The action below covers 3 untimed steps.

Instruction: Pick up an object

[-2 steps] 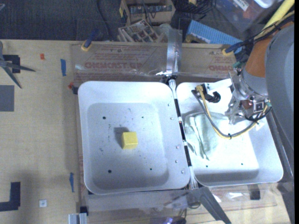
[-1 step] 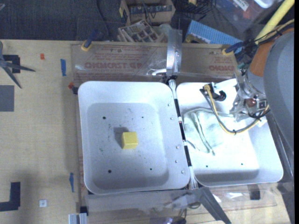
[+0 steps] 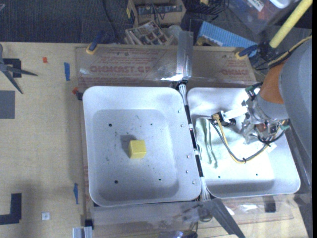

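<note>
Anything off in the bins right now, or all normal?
Nothing spilled or damaged. One oddity: the yellow block sits in the left bin, while the gripper is over the right bin, beside a green looped object, away from the block.

Setting: robotics lab or workshop | Evidence: wooden bench [image 3: 39, 148] bearing two shallow white bins [image 3: 99, 100] side by side | grey robot arm [image 3: 299, 78] at right | loose cables [image 3: 233, 148] | cluttered electronics and boxes [image 3: 153, 14] at far edge | blue tape marks [image 3: 67, 71] at left
</note>
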Tool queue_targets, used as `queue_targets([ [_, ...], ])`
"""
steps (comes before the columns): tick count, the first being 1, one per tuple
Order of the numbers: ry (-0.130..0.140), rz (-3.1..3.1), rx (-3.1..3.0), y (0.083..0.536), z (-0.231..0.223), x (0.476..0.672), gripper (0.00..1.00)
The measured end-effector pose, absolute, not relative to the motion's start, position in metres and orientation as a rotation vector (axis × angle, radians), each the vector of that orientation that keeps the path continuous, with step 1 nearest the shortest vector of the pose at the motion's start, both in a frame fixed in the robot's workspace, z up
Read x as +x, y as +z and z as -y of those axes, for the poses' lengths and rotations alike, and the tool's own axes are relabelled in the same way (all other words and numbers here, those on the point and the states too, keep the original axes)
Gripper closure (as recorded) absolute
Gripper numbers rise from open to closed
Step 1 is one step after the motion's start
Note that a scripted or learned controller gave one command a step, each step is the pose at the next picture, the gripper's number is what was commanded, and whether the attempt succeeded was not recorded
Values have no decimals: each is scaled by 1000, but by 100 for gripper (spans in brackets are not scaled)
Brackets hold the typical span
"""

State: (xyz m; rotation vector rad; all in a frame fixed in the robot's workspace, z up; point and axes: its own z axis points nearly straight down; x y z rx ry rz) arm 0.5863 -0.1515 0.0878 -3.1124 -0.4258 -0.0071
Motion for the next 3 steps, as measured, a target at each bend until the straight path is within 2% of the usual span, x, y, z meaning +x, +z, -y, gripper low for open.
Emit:
queue_targets([
  [1,6,306,-3124,96,104,478,100],
  [2,3,318,-3125,201,64,493,100],
  [3,0,320,-3125,239,10,525,100],
])
